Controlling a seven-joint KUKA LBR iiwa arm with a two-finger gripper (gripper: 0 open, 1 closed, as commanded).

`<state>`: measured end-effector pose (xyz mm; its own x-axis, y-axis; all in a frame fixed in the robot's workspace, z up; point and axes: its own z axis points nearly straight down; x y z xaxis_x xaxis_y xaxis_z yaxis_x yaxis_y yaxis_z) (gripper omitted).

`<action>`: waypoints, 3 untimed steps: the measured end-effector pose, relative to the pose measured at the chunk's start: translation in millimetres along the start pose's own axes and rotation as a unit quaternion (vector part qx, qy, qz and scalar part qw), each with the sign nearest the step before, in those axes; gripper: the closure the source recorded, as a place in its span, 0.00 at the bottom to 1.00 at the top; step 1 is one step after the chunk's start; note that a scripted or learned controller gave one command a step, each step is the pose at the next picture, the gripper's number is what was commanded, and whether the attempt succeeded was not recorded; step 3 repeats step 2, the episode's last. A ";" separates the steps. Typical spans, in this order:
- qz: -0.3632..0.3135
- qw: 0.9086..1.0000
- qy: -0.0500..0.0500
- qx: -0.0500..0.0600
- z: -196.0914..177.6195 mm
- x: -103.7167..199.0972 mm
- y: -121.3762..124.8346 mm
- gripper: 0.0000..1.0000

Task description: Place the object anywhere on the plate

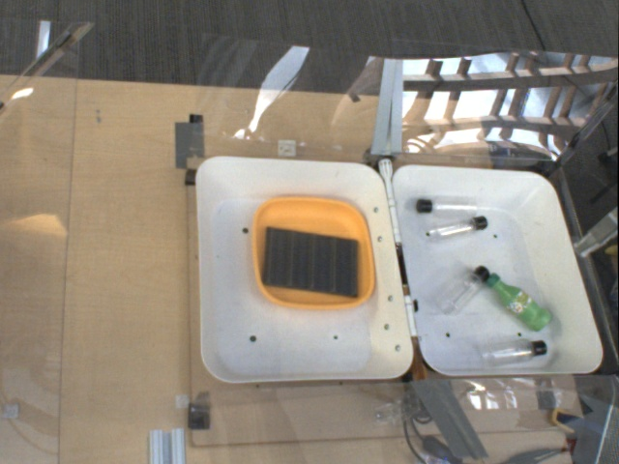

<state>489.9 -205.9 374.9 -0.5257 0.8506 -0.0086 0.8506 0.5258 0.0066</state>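
An orange plate (267, 216) with a dark ribbed rectangular centre lies in the left white bin (227, 327). In the right white bin (542, 211) lie several clear tubes with black caps: one at the top (445, 206), one just below it (458, 227), one in the middle (467, 289), one near the front (513, 352). A small green bottle (518, 301) lies tilted beside the middle tube, its neck almost touching that tube's cap.
A metal divider post (388, 104) rises behind the seam between the two bins. A metal frame (522, 95) stands at the back right. The bench (97, 259) spreads out wooden to the left.
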 end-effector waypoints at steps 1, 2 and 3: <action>-0.002 1.000 -0.004 -0.003 -12.3 -1.1 2.9 1.00; -0.002 1.000 -0.004 -0.003 -12.3 -1.2 2.8 0.00; -0.002 1.000 -0.004 -0.003 -12.3 -1.2 2.8 0.00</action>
